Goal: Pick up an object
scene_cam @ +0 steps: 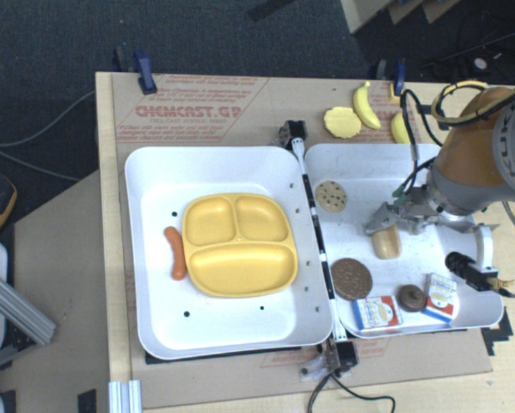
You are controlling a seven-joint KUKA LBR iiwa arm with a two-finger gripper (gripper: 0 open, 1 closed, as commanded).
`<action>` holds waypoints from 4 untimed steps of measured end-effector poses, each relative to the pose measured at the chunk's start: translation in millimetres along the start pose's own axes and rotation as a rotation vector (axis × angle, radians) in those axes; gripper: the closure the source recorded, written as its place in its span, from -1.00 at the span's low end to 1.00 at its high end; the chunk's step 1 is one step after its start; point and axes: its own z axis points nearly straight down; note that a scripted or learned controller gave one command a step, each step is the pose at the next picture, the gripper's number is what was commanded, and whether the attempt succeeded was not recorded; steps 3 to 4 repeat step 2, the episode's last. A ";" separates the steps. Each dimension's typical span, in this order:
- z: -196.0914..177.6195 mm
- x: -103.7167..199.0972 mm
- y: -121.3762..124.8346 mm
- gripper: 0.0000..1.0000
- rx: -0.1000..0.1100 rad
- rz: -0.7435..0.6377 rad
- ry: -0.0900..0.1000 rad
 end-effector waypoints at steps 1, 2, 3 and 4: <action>-11.0 1.5 2.8 1.00 -0.007 -0.002 -0.002; -107.1 104.3 26.3 1.00 -0.016 -0.015 0.001; -107.1 104.3 26.3 1.00 -0.016 -0.015 0.001; -107.1 104.3 26.3 1.00 -0.016 -0.015 0.001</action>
